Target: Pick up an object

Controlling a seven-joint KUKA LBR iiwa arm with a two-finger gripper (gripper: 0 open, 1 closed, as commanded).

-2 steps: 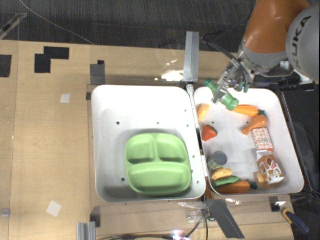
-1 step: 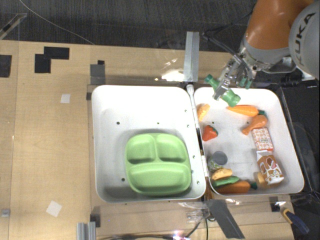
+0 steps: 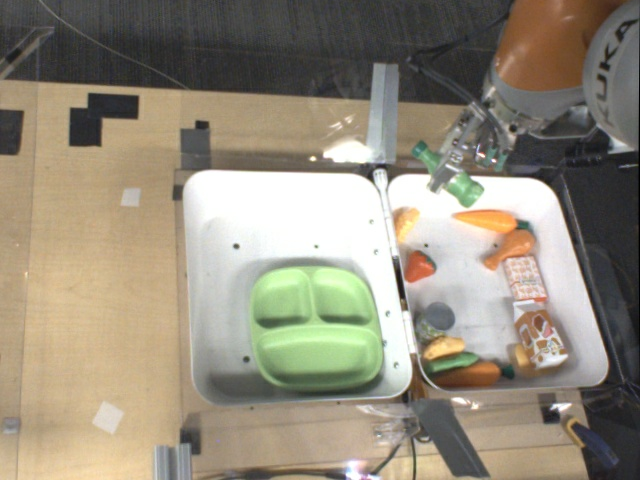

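Observation:
My gripper (image 3: 452, 168) hangs over the far edge of the right bin (image 3: 575, 268), below the arm's orange band. A green toy bottle (image 3: 462, 185) lies crosswise between its fingers, lifted above the bin floor, so the gripper is shut on it. Loose items on the right bin's floor include an orange carrot (image 3: 485, 220), a second carrot (image 3: 505, 246), a bun (image 3: 405, 221), a red pepper (image 3: 420, 264), a grey disc (image 3: 436, 317), and two small cartons (image 3: 523, 276) (image 3: 540, 336).
The left bin (image 3: 210, 268) holds a green divided tray (image 3: 315, 326). A yellow piece (image 3: 443, 348) and an orange vegetable (image 3: 468, 373) lie at the right bin's near-left corner. A metal post (image 3: 384, 108) stands behind the divider between the bins.

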